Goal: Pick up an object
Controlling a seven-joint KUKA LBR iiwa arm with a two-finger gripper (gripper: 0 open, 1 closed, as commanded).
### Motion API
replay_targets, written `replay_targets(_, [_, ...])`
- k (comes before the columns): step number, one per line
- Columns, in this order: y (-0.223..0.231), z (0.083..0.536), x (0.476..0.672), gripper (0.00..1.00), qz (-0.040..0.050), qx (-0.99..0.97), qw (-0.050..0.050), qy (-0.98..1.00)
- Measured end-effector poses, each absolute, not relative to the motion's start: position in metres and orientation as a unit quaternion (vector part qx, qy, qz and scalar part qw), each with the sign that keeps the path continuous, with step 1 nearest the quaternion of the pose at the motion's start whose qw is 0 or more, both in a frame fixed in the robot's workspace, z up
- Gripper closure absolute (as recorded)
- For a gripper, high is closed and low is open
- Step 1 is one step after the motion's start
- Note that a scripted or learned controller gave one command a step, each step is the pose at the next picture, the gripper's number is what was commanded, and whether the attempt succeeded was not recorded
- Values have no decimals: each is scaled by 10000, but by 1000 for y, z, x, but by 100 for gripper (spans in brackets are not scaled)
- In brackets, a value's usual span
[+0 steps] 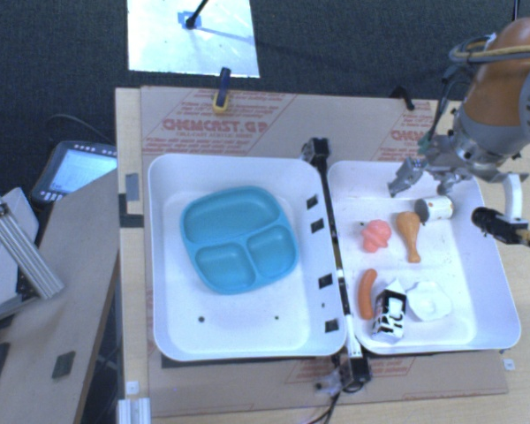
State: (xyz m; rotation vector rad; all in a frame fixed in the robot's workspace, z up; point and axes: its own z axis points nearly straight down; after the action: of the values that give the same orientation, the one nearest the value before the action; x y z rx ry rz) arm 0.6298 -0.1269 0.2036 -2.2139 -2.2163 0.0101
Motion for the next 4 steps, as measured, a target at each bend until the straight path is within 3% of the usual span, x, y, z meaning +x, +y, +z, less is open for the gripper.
replay_targets(1, [-127, 211, 633, 0, -5, -7060, -6, -7083])
replay_targets(2, [-121, 151, 636, 0, 1, -7049, 0, -7093])
replay_targets(4, [-121, 84, 642, 0, 1, -7049, -2, -7093])
